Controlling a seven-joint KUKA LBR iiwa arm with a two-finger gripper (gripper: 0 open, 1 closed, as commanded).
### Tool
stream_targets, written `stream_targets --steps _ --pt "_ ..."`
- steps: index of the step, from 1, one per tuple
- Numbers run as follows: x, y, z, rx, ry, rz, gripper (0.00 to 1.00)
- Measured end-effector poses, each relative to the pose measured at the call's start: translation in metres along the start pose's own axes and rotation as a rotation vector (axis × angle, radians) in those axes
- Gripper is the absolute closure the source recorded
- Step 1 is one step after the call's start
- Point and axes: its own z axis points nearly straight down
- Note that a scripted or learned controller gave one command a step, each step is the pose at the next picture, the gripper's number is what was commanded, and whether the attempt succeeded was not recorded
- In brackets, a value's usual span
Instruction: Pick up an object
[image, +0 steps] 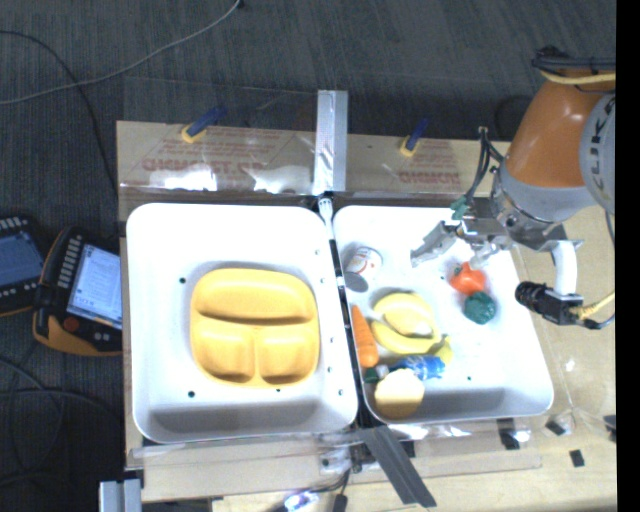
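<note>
— Bins first: what sits where?

— Two white bins side by side. The left bin (160, 240) bears a yellow divided tray (256, 324), lying flat near its middle. The right bin (520, 370) holds the clutter.

— Name the clutter.

— A carrot (364, 336) lies along the left wall. Just beside it a yellow bowl-like toy (404, 322) rests on a banana (418, 346), with a blue piece (428, 367) touching the banana's lower edge. A pale round object (399, 392) sits at the near wall, a small green bit (371, 375) beside it. A small round white item (361, 261) lies near the far left corner.

— And the arm?

— It reaches in from the right, orange band above the wrist. The gripper (446, 240) hangs over the far part of the right bin, its fingers (432, 246) spread apart with nothing between them.

— Anything close to it?

— An orange-red object (468, 279) lies just beside it, toward the near side — a dark green object (480, 309) touches that one below. Whether the gripper touches either, I cannot tell.

— Outside the bins?

— A handheld pendant (78, 292) with a lit screen lies left of the bench.
</note>
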Motion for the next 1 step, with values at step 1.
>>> stream_targets --steps 1 --pt "0.0000 0.0000 0.0000 0.000 0.000 0.000 0.00"
